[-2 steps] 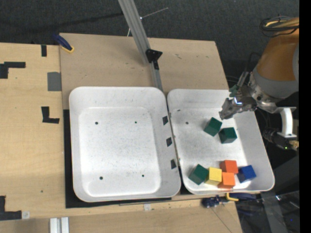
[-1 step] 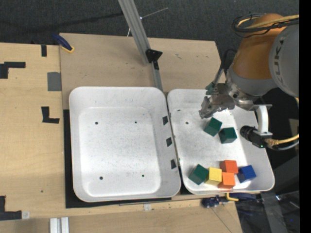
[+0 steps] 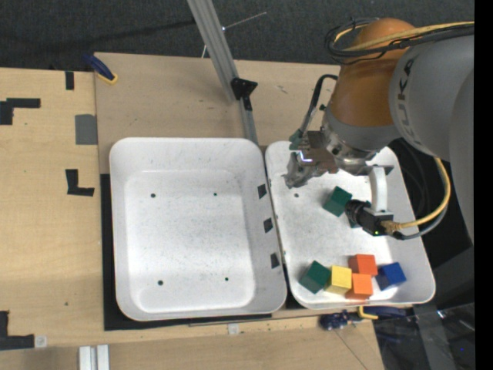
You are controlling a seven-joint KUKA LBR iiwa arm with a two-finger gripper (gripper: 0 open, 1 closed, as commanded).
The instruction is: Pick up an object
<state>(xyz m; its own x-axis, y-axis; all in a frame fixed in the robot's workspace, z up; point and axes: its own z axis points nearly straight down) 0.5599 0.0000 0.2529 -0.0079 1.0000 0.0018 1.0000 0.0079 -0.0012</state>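
So our claw (image 3: 296, 177) hangs low over the right bin (image 3: 420, 284), can't tell its state. We see a dark green block (image 3: 337, 202) just right of it; green (image 3: 314, 276), yellow (image 3: 340, 277), orange (image 3: 362, 274) and blue (image 3: 391, 274) blocks cluster farther below-right.

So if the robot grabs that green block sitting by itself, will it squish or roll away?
Probably neither. The lone green block has flat faces and sharp corners, so it looks stiff and should slide rather than roll. It sits tilted in the right bin, so the gripper beside it might twist it when closing.
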